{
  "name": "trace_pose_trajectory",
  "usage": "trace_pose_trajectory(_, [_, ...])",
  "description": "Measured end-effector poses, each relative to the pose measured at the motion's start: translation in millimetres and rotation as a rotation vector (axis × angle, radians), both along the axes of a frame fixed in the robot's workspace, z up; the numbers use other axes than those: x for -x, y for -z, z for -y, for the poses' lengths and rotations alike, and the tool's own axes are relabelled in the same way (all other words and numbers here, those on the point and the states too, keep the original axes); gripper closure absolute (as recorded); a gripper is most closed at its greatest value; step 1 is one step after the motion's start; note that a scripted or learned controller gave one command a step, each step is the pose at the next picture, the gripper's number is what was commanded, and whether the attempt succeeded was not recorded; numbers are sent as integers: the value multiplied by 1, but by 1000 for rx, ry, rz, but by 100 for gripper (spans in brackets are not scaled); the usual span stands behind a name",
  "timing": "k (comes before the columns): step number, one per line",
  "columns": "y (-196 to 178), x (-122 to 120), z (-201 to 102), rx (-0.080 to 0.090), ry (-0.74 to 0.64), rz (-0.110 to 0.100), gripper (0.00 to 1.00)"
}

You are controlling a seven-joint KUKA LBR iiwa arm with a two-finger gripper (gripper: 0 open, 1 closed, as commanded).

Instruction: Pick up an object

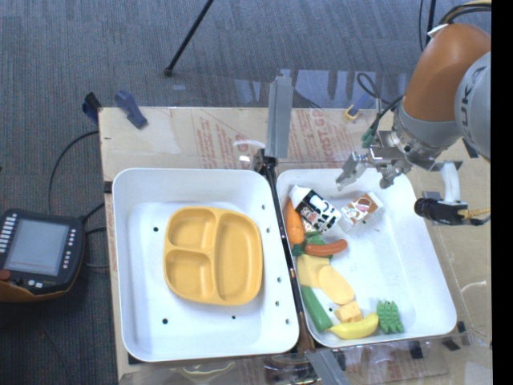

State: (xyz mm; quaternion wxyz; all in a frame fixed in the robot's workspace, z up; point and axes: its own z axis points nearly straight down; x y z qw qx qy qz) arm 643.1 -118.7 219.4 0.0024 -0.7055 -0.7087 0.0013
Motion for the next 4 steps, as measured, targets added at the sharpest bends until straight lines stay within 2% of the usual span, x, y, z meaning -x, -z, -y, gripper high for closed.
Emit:
trace_pose_trajectory(1, [101, -2, -29, 0, -260, 4, 0])
trace_pose_trajectory(2, [134, 78, -22, -2, -159, -1, 0])
trace_pose_trajectory(3, [135, 29, -16, -1, -158, 0, 0])
trace_pose_trajectory(4, [128, 30, -15, -4, -153, -6, 100])
